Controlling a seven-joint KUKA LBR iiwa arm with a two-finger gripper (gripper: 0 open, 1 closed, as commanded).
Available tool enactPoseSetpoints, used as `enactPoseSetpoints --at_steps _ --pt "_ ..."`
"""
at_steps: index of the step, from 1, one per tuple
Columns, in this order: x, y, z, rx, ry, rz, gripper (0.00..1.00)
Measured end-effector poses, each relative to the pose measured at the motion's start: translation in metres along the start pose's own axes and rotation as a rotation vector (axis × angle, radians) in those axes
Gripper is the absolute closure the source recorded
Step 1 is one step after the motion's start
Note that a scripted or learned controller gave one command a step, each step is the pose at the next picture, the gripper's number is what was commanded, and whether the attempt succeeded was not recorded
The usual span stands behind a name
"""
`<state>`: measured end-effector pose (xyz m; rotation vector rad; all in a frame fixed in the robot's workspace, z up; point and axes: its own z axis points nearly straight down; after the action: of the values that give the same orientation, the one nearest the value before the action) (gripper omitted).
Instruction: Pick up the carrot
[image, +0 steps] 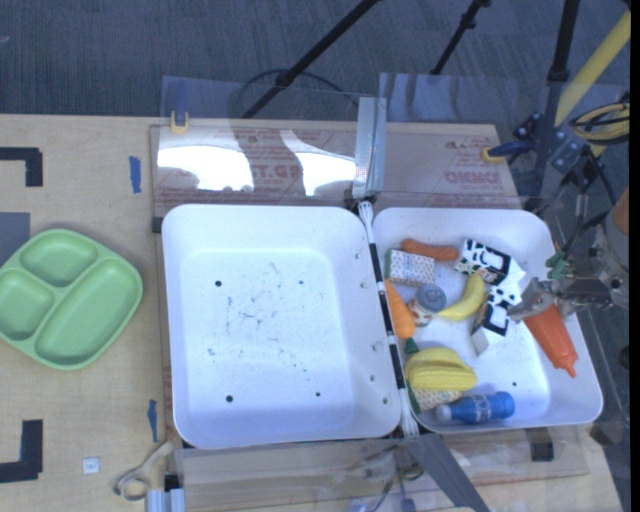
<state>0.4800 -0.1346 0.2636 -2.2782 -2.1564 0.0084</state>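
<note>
- Near edge of the right bin (525, 382), 6 o'clock: a blue bottle (480, 407) lying flat. A lumpy yellow thing (440, 372) sits just past it at 7, touching or v close.
- 4 o'clock of that bin: the carrot (555, 342), imo the tapered orange one. Thick end is up by the gripper (528, 303) and the thin tip crosses the bin's rim. That overlap makes me think it's lifted or propped on the wall, can't say which.
- Gripper reaches in from 3 o'clock, right at the carrot's thick end. Spread or clamped? Can't tell, too small and blurry, so I'm not calling it a grab.
- Mid bin: banana (466, 298) next to a grey disc (432, 297), and an orange chunk (400, 312) hugging the 9 o'clock wall. Same colour as the target, so prob easy to mix up.
- Same depth, further over: left bin (270, 300), white floor w/ faint blue scuffs. A green divided plate (70, 297) sits at 9 o'clock on the bench, well apart.
- Far side of the right bin: patterned box (411, 266) at 11, an orange stick (430, 250) at 12, a black-and-white thing (485, 262) at 1.
- Most clutter crowds the 9 o'clock half, so the carrot has room around it.
</note>
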Motion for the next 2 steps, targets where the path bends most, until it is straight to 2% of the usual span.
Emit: enactPoseSetpoints --at_steps 1,2 --pt "-0.011 0.0 0.129 0.001 0.003 -0.204 1.0" --pt "-0.036 0.006 0.171 -0.011 0.004 0.073 1.0"
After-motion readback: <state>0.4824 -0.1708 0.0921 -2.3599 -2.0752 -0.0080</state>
